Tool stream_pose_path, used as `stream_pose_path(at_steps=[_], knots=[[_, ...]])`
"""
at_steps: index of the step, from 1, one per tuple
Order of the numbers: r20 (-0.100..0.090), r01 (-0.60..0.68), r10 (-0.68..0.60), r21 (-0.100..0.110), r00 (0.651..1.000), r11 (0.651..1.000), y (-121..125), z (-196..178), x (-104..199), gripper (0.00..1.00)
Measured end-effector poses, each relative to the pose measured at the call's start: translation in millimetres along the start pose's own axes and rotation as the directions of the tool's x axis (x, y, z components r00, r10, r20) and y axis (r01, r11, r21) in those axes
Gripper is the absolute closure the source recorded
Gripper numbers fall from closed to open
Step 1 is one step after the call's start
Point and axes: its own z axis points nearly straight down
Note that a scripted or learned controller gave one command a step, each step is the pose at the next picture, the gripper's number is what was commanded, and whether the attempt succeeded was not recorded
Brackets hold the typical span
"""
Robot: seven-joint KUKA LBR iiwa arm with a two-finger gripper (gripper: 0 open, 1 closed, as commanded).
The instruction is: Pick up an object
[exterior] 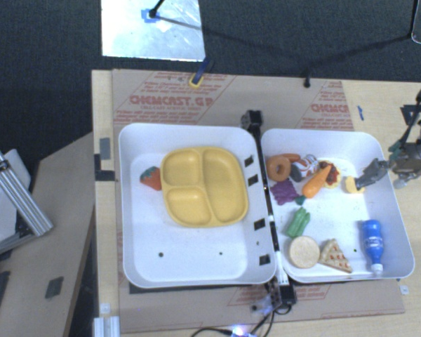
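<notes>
The arm enters from the right edge of the bench. Its gripper (pixel 370 174) sits low over the right-hand edge of the right bin (pixel 389 209), just beside a small yellow piece (pixel 351 184). Whether the gripper is spread or closed cannot be told at this resolution, and nothing can be made out in its grasp.

Status of the task: no object is lifted. Every item lies on a bin floor.

Contents of the right bin:
- a toy doughnut (pixel 278 167) near the top left corner
- a purple grape cluster (pixel 284 191) below the doughnut
- a toy carrot (pixel 316 181), lying at a slant beside a small cluster of mixed toys too tangled to name
- a green vegetable piece (pixel 297 222) near the middle
- a round cracker (pixel 303 251) and a pizza slice (pixel 335 255) along the near wall
- a blue bottle (pixel 372 243), lying on its side by the right wall

The left bin (pixel 133 251) carries a yellow divided plate (pixel 202 187), with a toy strawberry (pixel 151 177) just beside the plate's left edge.

Assessment: the yellow piece is the nearest candidate, so the work appears to be at the approach stage. Remaining steps would be to settle on an item, close on it, and raise it clear of the bin.
</notes>
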Motion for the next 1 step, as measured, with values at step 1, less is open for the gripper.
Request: stream_pose_path(at_steps=[1], knots=[[0.003, 0.003, -0.003, -0.011, 1.000, 1.000, 2.1, -5.9, 0.4, 0.00]])
